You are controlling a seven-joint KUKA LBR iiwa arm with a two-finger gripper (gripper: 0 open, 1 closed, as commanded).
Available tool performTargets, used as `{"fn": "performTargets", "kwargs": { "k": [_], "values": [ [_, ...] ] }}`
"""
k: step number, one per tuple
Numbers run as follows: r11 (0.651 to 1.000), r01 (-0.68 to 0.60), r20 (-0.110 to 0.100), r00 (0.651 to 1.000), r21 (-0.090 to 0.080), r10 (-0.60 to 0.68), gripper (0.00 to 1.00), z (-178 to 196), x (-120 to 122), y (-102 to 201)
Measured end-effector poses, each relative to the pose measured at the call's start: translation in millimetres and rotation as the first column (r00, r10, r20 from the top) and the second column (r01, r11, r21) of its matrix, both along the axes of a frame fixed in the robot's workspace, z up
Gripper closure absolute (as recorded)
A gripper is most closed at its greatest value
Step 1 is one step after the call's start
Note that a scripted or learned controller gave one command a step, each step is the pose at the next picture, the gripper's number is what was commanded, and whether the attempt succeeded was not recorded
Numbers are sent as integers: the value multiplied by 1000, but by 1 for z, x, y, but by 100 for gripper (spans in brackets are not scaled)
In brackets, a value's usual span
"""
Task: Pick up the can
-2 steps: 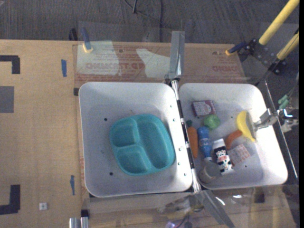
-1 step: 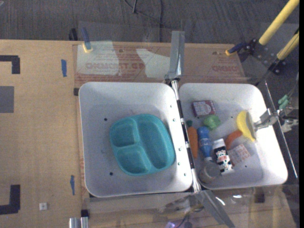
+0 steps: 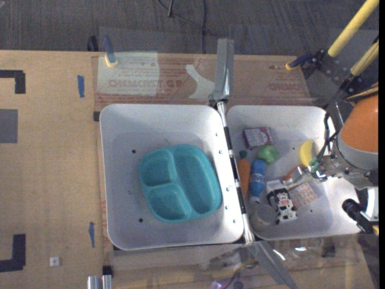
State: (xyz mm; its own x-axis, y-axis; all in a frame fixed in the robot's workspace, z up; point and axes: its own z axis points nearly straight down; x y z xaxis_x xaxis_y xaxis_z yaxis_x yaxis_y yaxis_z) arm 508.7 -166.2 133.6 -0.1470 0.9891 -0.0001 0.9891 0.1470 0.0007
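A grey, round-ended can (image 3: 262, 214) lies in the front left corner of the right bin (image 3: 319, 221), beside a small black-and-white cow-patterned item (image 3: 284, 205). My gripper (image 3: 314, 170) hangs over the right half of that bin, up and to the right of the can and well apart from it. It is close to a yellow banana-shaped piece (image 3: 307, 152) and above a red-and-white card (image 3: 304, 192). The wrist and its cables hide much of the gripper.
The right bin also holds a purple box (image 3: 257, 137), a green ball (image 3: 269, 154), an orange carrot (image 3: 243, 172) and a blue bottle (image 3: 257, 180). In the left bin (image 3: 120, 131) lies a teal divided plate (image 3: 179, 182). A metal divider (image 3: 231, 161) separates the bins.
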Motion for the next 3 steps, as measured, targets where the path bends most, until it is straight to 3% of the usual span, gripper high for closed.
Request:
{"fn": "performTargets", "kwargs": {
  "k": [1, 2, 3],
  "values": [
    [1000, 26, 11, 1000, -3, -26, 0, -45, 12, -16],
    [987, 161, 1, 987, 21, -161, 0, -43, 74, -43],
    [938, 346, 8, 938, 1, -346, 0, -45, 16, -21]
  ]
}}
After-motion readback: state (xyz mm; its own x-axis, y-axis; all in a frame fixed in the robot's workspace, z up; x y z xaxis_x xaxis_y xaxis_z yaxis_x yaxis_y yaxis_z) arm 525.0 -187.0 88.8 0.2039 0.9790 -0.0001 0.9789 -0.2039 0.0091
